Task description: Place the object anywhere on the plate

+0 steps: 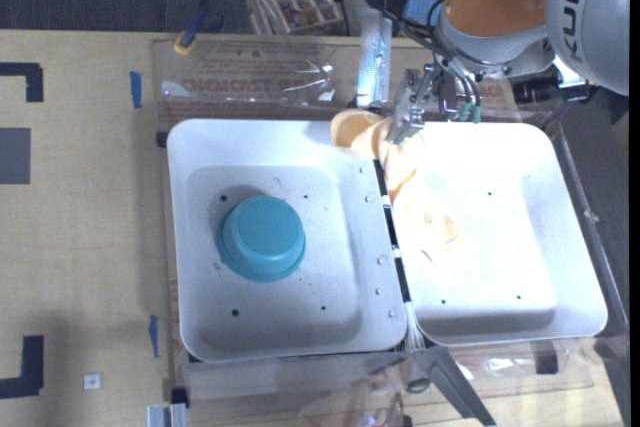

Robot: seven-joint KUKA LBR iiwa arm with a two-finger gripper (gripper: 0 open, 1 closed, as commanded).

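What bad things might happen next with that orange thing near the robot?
1. The pale orange object sits at the top of the divider between the two white bins, right by the gripper. If released or nudged there, it may well slide into the right bin.
2. The blue plate lies well away, in the left bin, so the object could drop short on the way.

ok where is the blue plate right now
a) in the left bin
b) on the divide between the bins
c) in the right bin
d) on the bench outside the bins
a: the blue plate sits on the floor of the left bin, apart from the hand.
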